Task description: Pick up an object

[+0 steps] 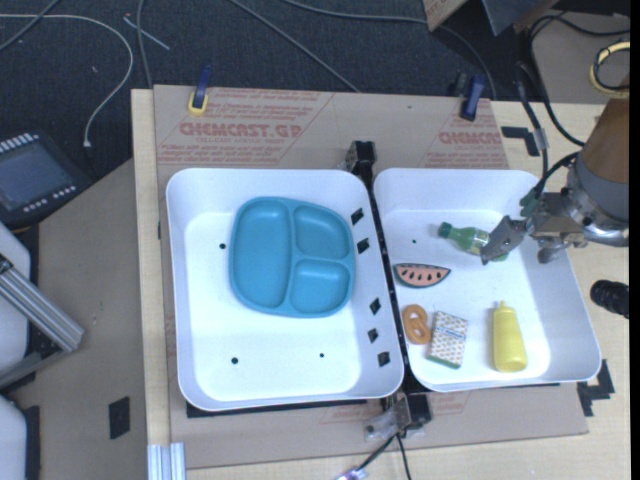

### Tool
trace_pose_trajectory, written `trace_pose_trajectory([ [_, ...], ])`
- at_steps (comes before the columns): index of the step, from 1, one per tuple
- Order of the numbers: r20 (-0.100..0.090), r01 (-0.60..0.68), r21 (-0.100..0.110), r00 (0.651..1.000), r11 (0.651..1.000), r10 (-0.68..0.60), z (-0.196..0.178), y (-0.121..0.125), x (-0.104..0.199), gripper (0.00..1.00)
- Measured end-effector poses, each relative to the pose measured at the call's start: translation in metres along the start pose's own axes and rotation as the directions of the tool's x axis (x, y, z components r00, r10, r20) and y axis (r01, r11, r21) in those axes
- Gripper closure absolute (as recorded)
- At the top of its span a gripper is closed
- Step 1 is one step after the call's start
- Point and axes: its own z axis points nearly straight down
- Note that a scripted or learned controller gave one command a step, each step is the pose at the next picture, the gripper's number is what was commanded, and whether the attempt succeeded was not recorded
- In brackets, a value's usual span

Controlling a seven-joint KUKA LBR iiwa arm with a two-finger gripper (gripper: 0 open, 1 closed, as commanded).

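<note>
Green bottle (pixel 460 234) lies on its side in the upper part of the right bin (pixel 560 368), cap end pointing left, w/ its right end touching or under the gripper (pixel 520 238). That looks like the target, judging by where the arm sits. Gripper comes in from the right; one dark finger (pixel 497 243) slants down-left right at the bottle's right end, a second shows farther right, well apart from it, so the fingers read as spread, nothing visibly pinched between them. No hold yet that can be confirmed.

Other stuff in the same bin: watermelon slice (pixel 421 274) just below-left of the bottle, pretzel (pixel 416 322) and a small packet (pixel 448 339) near the front-left, yellow bottle (pixel 508 337) upright-ish along the front-right. Left bin (pixel 190 268) holds a blue tray (pixel 293 256), well apart from the action.

Doing this step well, my read: bottle is round and lying flat, so it'll roll or squirt out if pinched off-centre. Better to straddle the body across its short axis, not the tapered neck, w/ both fingers reaching the bin floor before closing. Right now the gripper seems to sit on the bottle's end, not over its middle, so a small shift left would prob help. Close slow, lift straight up. Watermelon is near enough to get nudged if the approach drifts down-left.
</note>
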Motion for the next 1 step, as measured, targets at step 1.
trace_pose_trajectory([
  [1, 0.002, 0.004, -0.014, 1.0, 1.0, -0.004, -0.0068, 0.0024, 0.0004, 0.0],
])
